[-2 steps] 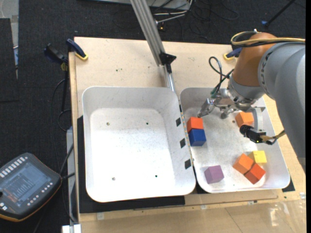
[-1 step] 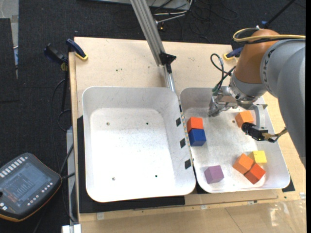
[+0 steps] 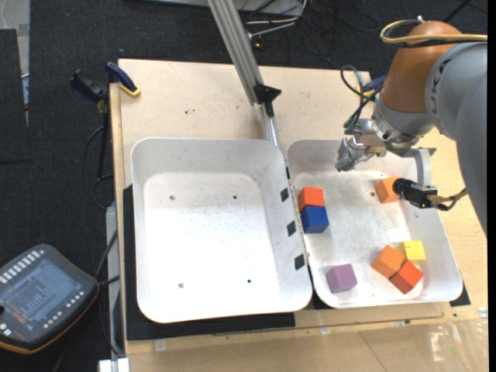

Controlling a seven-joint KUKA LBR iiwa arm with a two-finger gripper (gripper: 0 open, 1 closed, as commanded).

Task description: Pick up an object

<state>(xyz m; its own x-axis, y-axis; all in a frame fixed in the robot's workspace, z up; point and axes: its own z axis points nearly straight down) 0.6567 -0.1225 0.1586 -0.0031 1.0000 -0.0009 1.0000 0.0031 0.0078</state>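
Observation:
The right bin holds several blocks. An orange block sits on or against a blue block near the bin's left wall. A purple block lies near the front. Two orange blocks and a small yellow block cluster at the front right. Another orange block lies at the right, partly behind a black part of the arm. My gripper hangs over the bin's far end, above and apart from all blocks, with nothing seen between its fingers.
The left bin stands beside the right one. A slanted metal pole crosses the bench behind the bins. A blue and yellow clamp sits at the bench's far left corner. A teach pendant lies at the lower left.

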